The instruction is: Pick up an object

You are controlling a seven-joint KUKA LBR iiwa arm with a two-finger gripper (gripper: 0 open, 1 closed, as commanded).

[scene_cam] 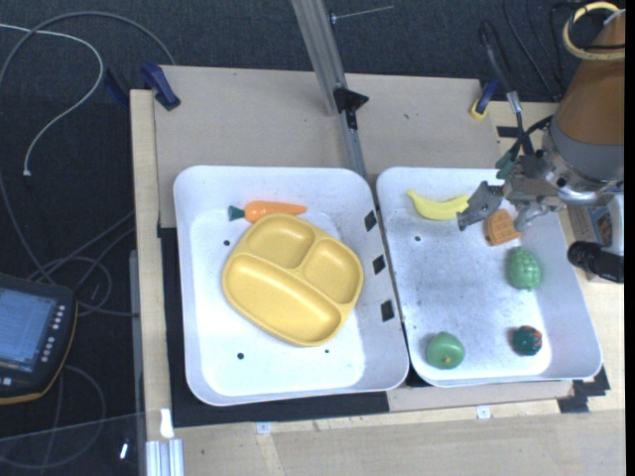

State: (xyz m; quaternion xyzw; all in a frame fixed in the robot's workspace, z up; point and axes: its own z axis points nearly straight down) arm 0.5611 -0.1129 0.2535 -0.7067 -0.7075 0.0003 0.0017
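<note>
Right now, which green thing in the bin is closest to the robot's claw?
The bumpy light-green one, just below the gripper. The green apple sits farther off, near the front edge.

A pale wooden counter (149,266) stands on dark carpet (69,365). Grey cables (60,48) loop across the floor at left, near a handheld screen (30,335). A metal post (317,28) rises behind. Blue clamps (159,85) grip the counter's corners.

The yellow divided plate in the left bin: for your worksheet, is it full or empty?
Empty. All three compartments of the yellow plate show bare; the carrot lies beside it.
</note>
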